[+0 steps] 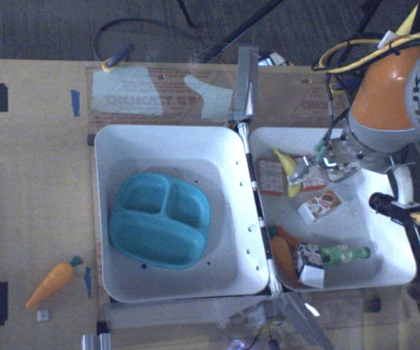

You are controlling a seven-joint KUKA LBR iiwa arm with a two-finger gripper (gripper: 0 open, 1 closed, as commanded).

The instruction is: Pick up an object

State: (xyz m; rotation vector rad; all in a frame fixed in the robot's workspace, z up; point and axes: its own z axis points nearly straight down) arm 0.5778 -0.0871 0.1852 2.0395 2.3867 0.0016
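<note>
The banana [287, 168] lay in the right bin [392, 268] near its upper left, the gripper [325, 163] just beside it — I couldn't tell how the jaws stood. My guess: a grab could slip off the curved fruit, or catch the flat packet [270, 178] touching it. Also in that bin were a small carton [320, 205], a green bottle [345, 254] and an orange piece [283, 257]. The left bin [115, 144] held a teal divided tray [160, 219]. A toy carrot [51, 283] sat on the bench — outside both.
</note>
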